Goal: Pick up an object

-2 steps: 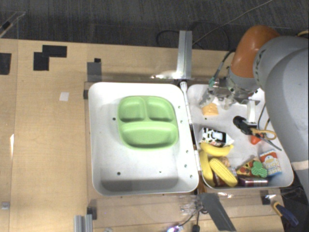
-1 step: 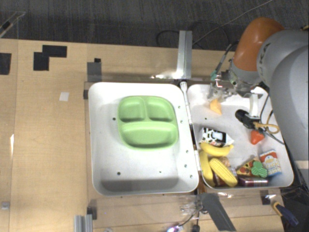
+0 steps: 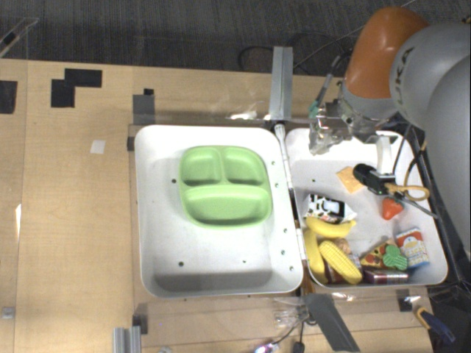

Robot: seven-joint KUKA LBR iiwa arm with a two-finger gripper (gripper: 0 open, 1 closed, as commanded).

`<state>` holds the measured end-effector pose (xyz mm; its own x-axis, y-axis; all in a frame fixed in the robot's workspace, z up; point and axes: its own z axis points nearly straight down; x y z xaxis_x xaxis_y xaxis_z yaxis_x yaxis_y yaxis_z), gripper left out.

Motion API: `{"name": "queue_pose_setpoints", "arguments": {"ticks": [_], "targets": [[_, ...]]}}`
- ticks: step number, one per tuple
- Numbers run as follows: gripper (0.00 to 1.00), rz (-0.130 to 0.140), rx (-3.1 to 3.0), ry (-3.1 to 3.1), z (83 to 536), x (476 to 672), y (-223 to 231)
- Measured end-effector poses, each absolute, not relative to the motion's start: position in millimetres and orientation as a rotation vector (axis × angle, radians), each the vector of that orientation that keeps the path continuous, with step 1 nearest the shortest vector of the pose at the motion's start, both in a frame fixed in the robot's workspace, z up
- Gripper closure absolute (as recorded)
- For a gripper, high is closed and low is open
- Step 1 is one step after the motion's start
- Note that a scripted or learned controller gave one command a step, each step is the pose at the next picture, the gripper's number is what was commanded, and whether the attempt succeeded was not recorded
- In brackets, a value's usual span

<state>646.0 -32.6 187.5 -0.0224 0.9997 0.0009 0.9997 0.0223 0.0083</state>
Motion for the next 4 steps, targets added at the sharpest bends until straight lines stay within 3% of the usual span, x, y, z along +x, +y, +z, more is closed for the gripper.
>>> {"name": "queue_pose_setpoints", "arguments": {"ticks": [1,2,3,4], "targets": [[1.0,0.007,2.484,1.915,275,661.8,-115],[1.0,0.004,2.47,1.938,211,587.4,-117],[0.0,0.004,2.471,1.938,211,587.4,-117],[0.0,0.008,2.328,2.103,96,602.2,-134]]}}
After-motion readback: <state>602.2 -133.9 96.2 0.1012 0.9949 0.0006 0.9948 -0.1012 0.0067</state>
